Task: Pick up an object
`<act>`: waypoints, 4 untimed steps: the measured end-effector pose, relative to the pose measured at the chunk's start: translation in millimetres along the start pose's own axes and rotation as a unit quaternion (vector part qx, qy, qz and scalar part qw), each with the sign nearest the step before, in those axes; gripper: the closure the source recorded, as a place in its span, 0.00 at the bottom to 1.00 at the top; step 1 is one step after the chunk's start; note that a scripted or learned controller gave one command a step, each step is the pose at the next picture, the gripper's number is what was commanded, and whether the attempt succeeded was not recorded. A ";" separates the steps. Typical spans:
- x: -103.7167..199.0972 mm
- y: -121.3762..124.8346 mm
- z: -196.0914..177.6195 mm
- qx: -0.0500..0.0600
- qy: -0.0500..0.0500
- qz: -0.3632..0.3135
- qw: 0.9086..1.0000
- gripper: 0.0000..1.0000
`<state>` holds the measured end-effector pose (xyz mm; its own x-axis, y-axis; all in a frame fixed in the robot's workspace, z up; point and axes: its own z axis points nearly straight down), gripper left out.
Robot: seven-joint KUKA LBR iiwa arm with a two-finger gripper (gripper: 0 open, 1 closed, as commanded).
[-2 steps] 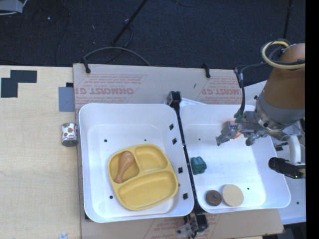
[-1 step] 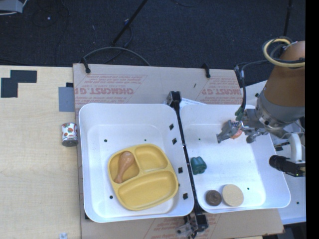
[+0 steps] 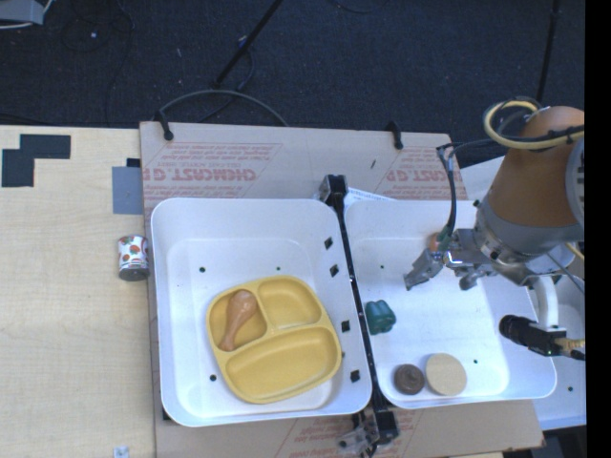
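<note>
Currently: approach step, nothing grasped.

Gripper point(image 3: 434, 267) hangs over the upper part of the right bin point(image 3: 535, 389), fingers spread with nothing between them. Candidate objects lie nearer the front: green piece point(image 3: 380, 317) by the divider, brown disc point(image 3: 410, 379) touching tan disc point(image 3: 445, 374). Next move judged: descend over one and close.

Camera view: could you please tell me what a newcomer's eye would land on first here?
Probably the yellow divided tray in the left bin, with a drumstick-shaped toy in its upper-left compartment. Next, the arm's hand above the right bin, where a green object, a brown disc and a tan disc lie.
</note>
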<state>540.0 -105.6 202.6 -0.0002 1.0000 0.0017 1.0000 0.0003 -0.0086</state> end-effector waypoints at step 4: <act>12.3 -4.7 49.5 -0.004 -0.001 0.001 1.000 1.00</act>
<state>534.9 -93.3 153.1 0.0020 1.0000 0.0004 1.0000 -0.0020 0.0004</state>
